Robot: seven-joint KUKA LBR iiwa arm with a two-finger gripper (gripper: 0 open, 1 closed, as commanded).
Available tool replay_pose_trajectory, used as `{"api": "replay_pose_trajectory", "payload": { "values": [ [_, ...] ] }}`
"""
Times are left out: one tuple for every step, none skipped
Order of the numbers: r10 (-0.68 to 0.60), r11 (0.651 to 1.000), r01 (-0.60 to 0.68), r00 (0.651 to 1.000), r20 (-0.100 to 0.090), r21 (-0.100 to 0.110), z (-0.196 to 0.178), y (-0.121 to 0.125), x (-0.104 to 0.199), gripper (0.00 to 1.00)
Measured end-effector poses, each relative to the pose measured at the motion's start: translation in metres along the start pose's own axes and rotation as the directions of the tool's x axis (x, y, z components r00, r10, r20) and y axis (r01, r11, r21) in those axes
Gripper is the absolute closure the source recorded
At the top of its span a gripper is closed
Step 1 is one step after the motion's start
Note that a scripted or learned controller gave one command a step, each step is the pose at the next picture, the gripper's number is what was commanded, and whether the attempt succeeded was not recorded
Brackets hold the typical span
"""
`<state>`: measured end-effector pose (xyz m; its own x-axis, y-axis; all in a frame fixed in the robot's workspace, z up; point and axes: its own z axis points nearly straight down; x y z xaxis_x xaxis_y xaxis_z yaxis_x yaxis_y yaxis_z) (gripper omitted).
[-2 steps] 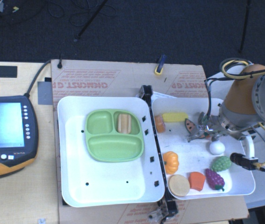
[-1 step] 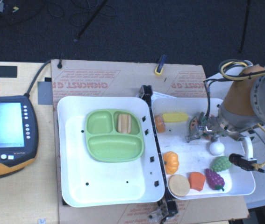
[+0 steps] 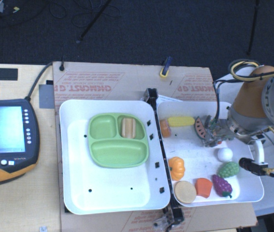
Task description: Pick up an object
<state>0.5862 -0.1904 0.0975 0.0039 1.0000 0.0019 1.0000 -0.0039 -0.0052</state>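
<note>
Figure: my workspace seen from above, at a slant. A pale wooden bench [image 3: 11, 202] carries a sheet of printed brown cardboard [image 3: 103, 83], and on that sheet two shallow white bins sit side by side, touching along a dark centre seam. Beyond the bench, the far floor is dark carpet [image 3: 141, 23] crossed by thin cables. A teach pendant [image 3: 6, 139] with a lit screen rests on the bench at the left edge.

The left bin [image 3: 79, 187] holds a green divided tray [image 3: 118, 149]; a tan cylindrical piece [image 3: 128, 127] lies in the tray's upper right compartment.

The right bin [image 3: 194, 151] holds the toy foods. Along its far side lie an orange piece [image 3: 165, 128] and, just beside it, a corn cob [image 3: 181, 121]. A watermelon slice [image 3: 201, 127] stands near the corn. A small pumpkin [image 3: 176, 167] sits at the seam side. Along the near wall are a round biscuit [image 3: 185, 191], a red-orange piece [image 3: 204, 187] touching it, and purple grapes [image 3: 222, 185]. A green leafy piece [image 3: 229, 169] lies just above the grapes, and a white egg [image 3: 224, 154] lies near it.

My gripper [image 3: 213, 135] is low over the right bin, between the watermelon slice and the egg. I cannot tell how my jaws stand.
</note>
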Motion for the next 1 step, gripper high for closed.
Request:
{"api": "replay_pose_trajectory", "payload": {
  "values": [
    [-0.004, 1.0, 0.004, 1.0, 0.002, -0.006, -0.0613, 0.0045, 0.0007, 1.0]
  ]
}}
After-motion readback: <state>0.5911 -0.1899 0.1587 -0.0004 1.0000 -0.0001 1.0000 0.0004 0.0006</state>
